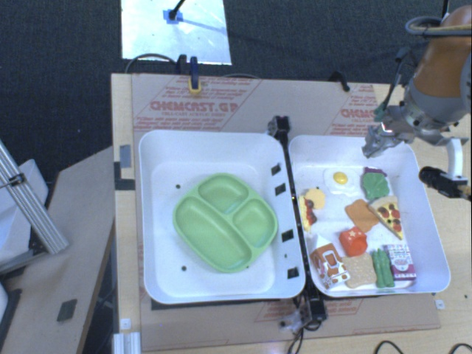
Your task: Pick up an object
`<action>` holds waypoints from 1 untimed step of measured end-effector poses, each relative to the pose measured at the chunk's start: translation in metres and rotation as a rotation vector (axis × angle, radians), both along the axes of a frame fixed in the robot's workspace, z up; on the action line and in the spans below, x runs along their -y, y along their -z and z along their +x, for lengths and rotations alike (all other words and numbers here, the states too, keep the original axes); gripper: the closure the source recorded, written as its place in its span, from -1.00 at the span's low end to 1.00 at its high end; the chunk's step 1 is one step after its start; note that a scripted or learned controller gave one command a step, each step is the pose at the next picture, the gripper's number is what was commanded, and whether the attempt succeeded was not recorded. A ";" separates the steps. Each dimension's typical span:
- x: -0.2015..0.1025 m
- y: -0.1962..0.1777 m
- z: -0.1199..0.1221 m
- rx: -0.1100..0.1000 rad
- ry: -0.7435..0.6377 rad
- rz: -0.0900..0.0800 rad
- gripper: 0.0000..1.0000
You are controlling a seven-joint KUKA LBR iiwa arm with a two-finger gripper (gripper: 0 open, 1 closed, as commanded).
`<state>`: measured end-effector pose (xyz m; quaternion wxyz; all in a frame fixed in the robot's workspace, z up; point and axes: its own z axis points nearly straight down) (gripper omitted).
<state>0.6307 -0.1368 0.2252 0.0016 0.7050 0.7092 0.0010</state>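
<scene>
Tool (pixel 375 143) sits at the upper right of the frame, over the top right corner of the right-hand shallow white bin (pixel 431 231); can't tell its state, too blurred and small. Grey arm with the orange band (pixel 441 68) runs off the right edge above it.

Near to far:
- Bottom of the right bin: brown-and-white toy carton (pixel 327 263), beige flat bread slice (pixel 360 273), green toy bean pods (pixel 382 268), small pink-and-white printed packet (pixel 400 261). All close together along the lower wall.
- Just above them: red toy pepper block (pixel 353 241), near the bin's centre.
- Mid bin: orange flat toast piece (pixel 361 214) touching a pizza slice toy with red dots (pixel 389 215); yellow-and-red toy piece (pixel 311 203) at the left wall.
- Upper bin: dark green leafy toy (pixel 375 184), white fried egg toy with yellow yolk (pixel 339 178). Tool is just above and to the right of these, apart from both.
- Left-hand shallow white bin (pixel 158 220): light green plastic divided plate (pixel 225 222), three compartments, roughly centred.
- Black clips (pixel 280 190) along the seam between the bins.
- Desk (pixel 221 102) under both bins, cardboard sheet with red print.
- Far, upper left: pale reflective square sheet (pixel 175 19) on dark carpet.
</scene>
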 end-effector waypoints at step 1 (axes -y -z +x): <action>-0.049 0.010 0.020 0.000 -0.004 0.002 1.00</action>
